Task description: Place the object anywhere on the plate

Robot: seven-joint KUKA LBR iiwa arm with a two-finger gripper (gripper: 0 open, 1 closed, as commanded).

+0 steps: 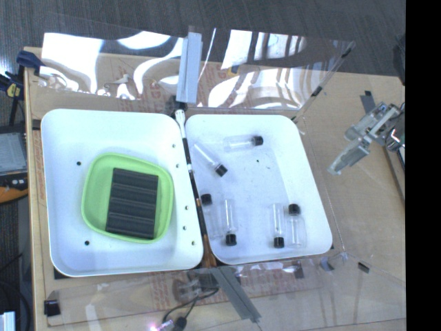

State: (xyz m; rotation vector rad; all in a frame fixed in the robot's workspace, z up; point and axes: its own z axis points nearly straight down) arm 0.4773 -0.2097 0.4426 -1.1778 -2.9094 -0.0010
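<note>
The gripper (355, 147) is hanging out over the bare bench to the right of both bins, well apart from anything it might pick; whether it is released or clenched I cannot tell from this slant, though nothing is showing in it.

The task's things are lying in the right bin (313, 192): several small clear vials with black caps; one vial (242, 142) near the top is resting almost crosswise, another slanted vial (209, 158) is lying by the left wall, and three more (upright in the picture, caps toward the near edge or away) are sitting along the bottom. The topmost vial is looking nearest to the gripper, lying to its left and a little up the picture, with its long axis roughly in line with the arm's reach.

The green plate (94, 185) is waiting in the left bin (58, 136), already carrying a dark ridged block (132, 203); so any pick is, by my judgement, leading to a carry leftward across the wall between the bins.
</note>
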